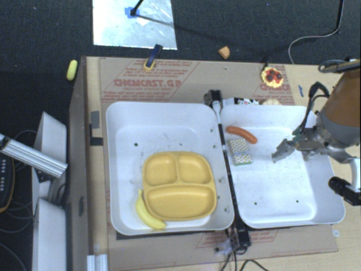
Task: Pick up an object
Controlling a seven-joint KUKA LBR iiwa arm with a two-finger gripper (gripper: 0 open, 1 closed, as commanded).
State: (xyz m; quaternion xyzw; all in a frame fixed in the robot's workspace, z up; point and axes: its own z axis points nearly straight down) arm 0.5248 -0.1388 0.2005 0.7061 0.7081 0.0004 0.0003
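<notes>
The arm (pixel 344 109) reaches in from the right over the right bin (pixel 282 208). Its gripper (pixel 280 152) hangs above the upper middle of that bin, pointing left and down. Whether the gripper is apart or together, I cannot tell; nothing shows in its grasp.

2 things lie in the right bin. A sausage (pixel 241 134) lies near the top left corner, slanting down to the right. Just below it, a small speckled sponge (pixel 240 151) lies close to the divider between the bins. Both lie left of the gripper and apart from it; the sponge is level with the gripper tip, the sausage a little higher.

The left bin (pixel 124 123) holds a yellow tray (pixel 179 185) with 3 compartments, set toward the lower right. A banana (pixel 146 212) lies along the tray's lower left edge, touching it.

Outside the bins, a small round red and yellow toy (pixel 273 76) sits on the cardboard (pixel 163 78) beyond the right bin. A yellow piece (pixel 71 69) lies at the bench's top left corner, and a tan bit (pixel 224 52) lies on the dark floor above.
</notes>
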